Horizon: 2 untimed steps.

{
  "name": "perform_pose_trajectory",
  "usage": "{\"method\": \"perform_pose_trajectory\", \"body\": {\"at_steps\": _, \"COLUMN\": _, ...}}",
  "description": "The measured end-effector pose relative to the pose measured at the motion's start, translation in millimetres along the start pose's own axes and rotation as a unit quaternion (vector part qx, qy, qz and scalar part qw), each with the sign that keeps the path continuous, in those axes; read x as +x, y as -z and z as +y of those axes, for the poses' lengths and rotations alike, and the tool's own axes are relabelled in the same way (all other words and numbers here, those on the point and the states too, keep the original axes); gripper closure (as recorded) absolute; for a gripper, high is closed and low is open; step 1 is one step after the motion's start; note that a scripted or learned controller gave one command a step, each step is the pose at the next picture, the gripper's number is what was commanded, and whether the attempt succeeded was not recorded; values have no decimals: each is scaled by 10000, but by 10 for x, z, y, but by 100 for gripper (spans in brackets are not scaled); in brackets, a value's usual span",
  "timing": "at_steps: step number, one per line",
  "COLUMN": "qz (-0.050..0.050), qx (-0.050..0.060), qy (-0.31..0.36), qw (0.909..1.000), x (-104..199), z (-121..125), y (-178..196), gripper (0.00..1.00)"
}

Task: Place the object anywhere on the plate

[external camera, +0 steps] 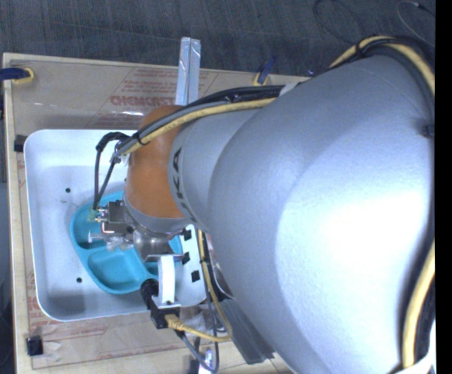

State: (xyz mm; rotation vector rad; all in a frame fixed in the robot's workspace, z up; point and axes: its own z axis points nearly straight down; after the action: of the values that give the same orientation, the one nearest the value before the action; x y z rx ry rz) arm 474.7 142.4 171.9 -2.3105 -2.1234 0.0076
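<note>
Hand (105,226): metal wrist hardware, dull silver, seen at lower left-centre of frame, directly over the plate (115,269). Fingers hidden beneath the wrist block, so cannot tell whether hand is wide, narrow or holding anything.

Plate: bright blue, smooth, glossy plastic look, rounded rim. Lies in the white bin (51,209), lower-centre of the bin floor. Approx. half of it covered by the wrist; visible part curves out to left and below the hand. The task's object can't be made out anywhere, neither on the visible part of the plate nor on the bin floor; may be under the arm, can't say.

Arm (319,209): enters from right, fills most of right and centre of frame. Shell is matt grey, finely textured, bulbous. Orange band (152,178) sits just above the wrist, smooth, rounded. Arm pitched steeply down into the bin, wrist lowest. Black cable (101,170) loops from the band area to the wrist; yellow-sheathed cable (210,109) runs along the arm's upper edge. White bracket w/ black fittings (171,283) just below-right of wrist.

Bin: shallow, white, smooth moulded, rounded corners, a few small dark holes in floor. Left wall and lower-left corner in plain view; open floor left of and above the plate. Right part of bin covered by arm.

Bench (70,84): tan board, faint red print reversed, clamps at upper-left edge. Dark ribbed floor (93,14) beyond, top of frame.
</note>
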Motion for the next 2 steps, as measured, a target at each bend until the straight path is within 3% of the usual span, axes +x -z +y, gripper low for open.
{"method": "perform_pose_trajectory", "body": {"at_steps": 1, "qz": 38, "qx": -43, "qy": -745, "qw": 9972, "x": 685, "z": -31, "y": -766, "gripper": 100}}
{"method": "perform_pose_trajectory", "body": {"at_steps": 2, "qz": -2, "qx": 8, "qy": -1780, "qw": 9840, "x": 812, "z": 530, "y": -106, "gripper": 100}}
